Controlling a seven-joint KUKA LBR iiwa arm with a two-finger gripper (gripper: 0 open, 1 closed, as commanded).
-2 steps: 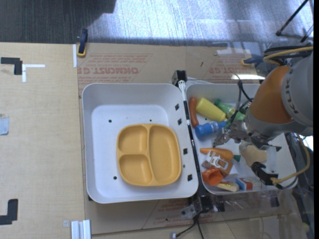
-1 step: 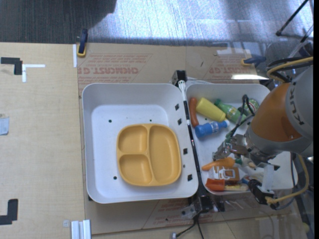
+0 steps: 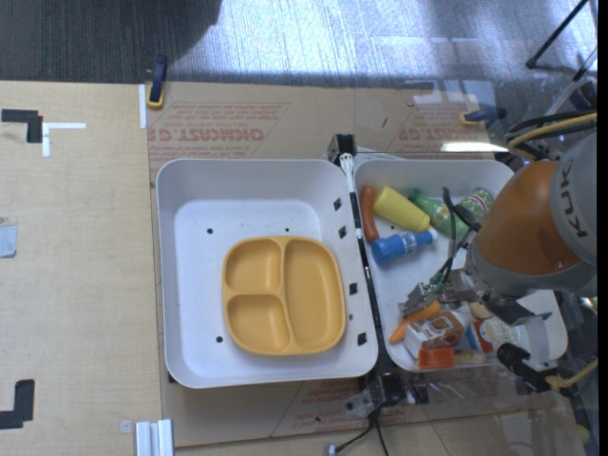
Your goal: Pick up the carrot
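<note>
Right bin [image 3: 380, 174] crowds the carrot [image 3: 415, 319] among bottles and packets; fingers [image 3: 429, 297] over it, state unclear.

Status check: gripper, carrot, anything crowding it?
Gripper low in right bin, fingers unreadable. Carrot lies just beneath it, near front wall. Red-and-white packets crowd its side.

— What do we record in the left bin [image 3: 180, 255]?
— A yellow divided plate [image 3: 283, 294].
— And right of frame?
— We note the gripper [image 3: 429, 297] low beside the carrot [image 3: 415, 319], among packets, in the right bin [image 3: 432, 166].
</note>
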